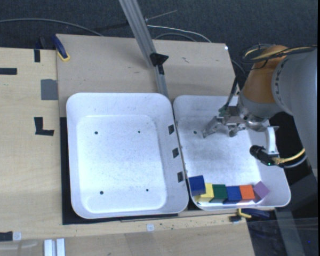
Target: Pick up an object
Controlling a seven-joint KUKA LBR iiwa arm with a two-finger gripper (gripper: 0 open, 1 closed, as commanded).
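Note:
Several small blocks line the near wall of the right bin (266, 167): a blue block (196, 184), a yellow one (206, 196), a green one (220, 192), another blue one (233, 194), an orange one (247, 192) and a purple one (261, 189). My gripper (218, 133) hangs over the far half of this bin, well away from the row of blocks. Its fingers are spread open and hold nothing. The grey arm with its orange band (258, 84) comes in from the right.
The left bin (117, 153) lies beside the right one. A slanted metal pole (141, 33) rises behind the bins. A black cable with a yellow end (280, 156) hangs by the right bin's right wall. Small clamps sit at the bench corners.

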